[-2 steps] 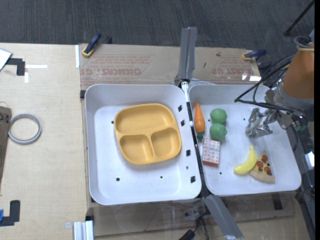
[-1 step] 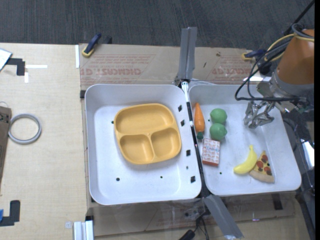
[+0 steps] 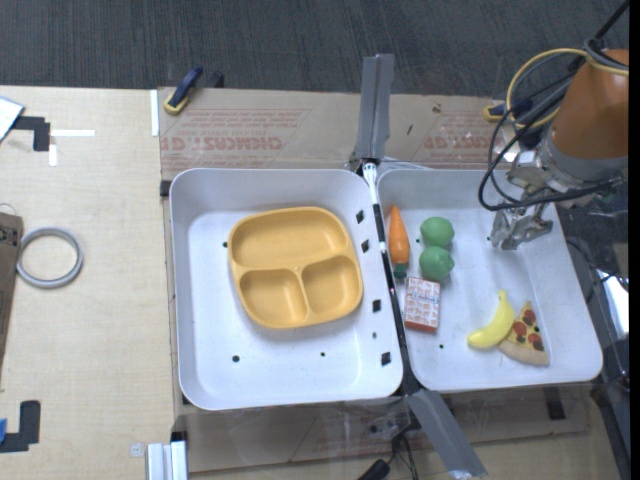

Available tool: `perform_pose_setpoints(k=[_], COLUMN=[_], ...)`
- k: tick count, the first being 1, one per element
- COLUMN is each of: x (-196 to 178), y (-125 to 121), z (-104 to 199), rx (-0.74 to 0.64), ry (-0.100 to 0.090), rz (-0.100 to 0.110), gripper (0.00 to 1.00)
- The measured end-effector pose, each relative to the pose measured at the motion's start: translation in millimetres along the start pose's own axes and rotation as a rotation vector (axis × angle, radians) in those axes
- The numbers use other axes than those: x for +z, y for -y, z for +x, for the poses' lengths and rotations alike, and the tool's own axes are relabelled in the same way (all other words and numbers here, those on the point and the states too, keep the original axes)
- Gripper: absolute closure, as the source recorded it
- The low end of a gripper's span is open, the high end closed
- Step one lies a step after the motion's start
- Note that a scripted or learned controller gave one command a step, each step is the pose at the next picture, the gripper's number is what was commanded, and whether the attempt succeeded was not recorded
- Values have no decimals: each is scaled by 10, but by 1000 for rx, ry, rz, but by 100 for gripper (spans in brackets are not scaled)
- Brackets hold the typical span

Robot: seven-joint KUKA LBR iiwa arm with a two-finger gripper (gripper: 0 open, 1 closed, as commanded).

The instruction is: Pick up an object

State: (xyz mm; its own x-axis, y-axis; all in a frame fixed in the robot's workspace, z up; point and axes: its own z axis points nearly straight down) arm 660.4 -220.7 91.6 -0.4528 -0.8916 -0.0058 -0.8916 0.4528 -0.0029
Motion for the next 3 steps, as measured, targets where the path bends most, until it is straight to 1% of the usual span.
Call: perform_pose_setpoints(k=[1,2,3], x=[6,9,15], y=[-234,-8,-219], z=[117,1,-214], rx=[-382,-903,-1370], ry=[0,2,2], rz=[-4,-4,-8], gripper=[100,100,100])
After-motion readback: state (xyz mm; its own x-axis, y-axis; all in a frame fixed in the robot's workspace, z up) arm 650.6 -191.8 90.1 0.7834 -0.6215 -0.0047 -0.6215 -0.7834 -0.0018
